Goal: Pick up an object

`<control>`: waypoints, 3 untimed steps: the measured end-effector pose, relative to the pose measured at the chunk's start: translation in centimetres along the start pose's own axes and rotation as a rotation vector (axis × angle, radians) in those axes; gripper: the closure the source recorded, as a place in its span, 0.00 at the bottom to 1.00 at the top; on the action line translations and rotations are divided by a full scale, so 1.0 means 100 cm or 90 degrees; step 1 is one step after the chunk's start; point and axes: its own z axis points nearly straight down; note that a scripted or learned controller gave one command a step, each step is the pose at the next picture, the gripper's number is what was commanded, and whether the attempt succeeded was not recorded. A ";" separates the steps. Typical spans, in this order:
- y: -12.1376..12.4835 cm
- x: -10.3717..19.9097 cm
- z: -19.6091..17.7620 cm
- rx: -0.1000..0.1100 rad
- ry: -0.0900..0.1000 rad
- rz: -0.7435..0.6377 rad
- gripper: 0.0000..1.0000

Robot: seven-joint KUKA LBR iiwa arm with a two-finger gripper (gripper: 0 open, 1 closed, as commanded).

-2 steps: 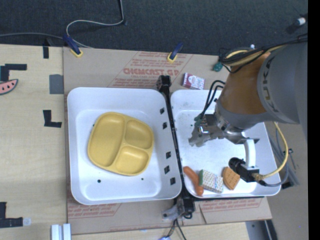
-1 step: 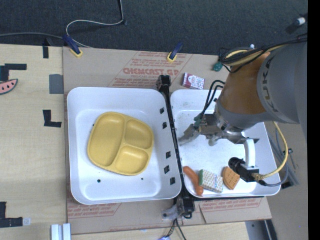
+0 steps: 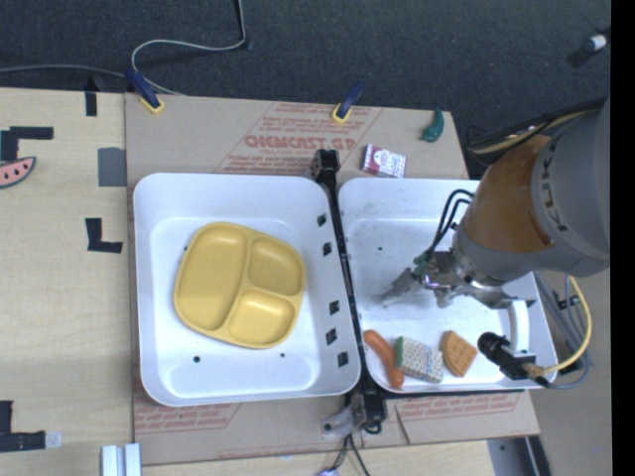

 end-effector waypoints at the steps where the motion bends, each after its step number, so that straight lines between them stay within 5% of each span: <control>1: 0.000 0.001 -0.009 0.000 0.002 -0.001 1.00; 2: -0.019 0.081 -0.051 -0.001 0.001 -0.003 1.00; 3: -0.019 0.082 -0.060 0.000 0.001 -0.003 1.00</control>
